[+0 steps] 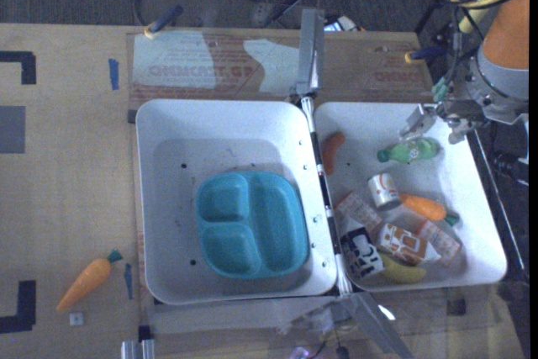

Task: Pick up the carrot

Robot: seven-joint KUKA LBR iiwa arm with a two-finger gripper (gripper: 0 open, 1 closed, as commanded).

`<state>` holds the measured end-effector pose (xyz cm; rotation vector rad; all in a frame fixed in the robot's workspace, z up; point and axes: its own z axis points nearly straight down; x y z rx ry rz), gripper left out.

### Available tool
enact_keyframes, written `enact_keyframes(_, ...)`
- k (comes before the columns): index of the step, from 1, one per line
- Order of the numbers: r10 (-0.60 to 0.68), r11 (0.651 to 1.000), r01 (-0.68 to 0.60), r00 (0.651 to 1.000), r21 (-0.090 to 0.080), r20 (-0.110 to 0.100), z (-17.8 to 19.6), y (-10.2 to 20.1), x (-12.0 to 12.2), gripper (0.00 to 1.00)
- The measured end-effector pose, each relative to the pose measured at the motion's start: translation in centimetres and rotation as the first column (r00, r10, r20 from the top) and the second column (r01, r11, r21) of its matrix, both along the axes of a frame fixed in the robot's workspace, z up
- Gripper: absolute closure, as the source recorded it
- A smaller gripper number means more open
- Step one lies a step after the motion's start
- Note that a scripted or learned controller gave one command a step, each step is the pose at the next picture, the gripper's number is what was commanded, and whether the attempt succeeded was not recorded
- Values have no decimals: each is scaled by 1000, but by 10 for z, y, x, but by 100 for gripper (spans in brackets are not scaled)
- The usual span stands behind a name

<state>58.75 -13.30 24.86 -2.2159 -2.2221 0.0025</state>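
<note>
The gripper [437, 120] is hanging over the far right part of the right bin [486, 206], its fingers spread apart and holding nothing. The carrot [424, 207] is lying in that bin, nearer the camera than the tool and slightly to its left, well apart from it, with its green end pointing right.

Directly under and just left of the tool a green bottle [410, 151] is lying on its side, so a straight descent from here is likely landing on the bottle rather than the target.

Clutter is crowding the carrot: a can [384, 190] is sitting just beside its thick end, and a carton [403, 241] is lying close on the near side, with a banana [402, 271] beyond that. Spread fingers coming down there are risking clipping the can or pinching the carton along with the carrot. The carrot is tapering and smooth-looking, so an off-centre close is apt to squirt it sideways.

A second carrot [84, 282] is lying on the bench, far to the left of the tool outside both bins, probably out of easy reach.
</note>
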Motion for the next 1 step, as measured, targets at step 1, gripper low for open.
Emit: enact_keyframes(1,10,1000,-10,1000,-2,5,-154,-10,-89,0)
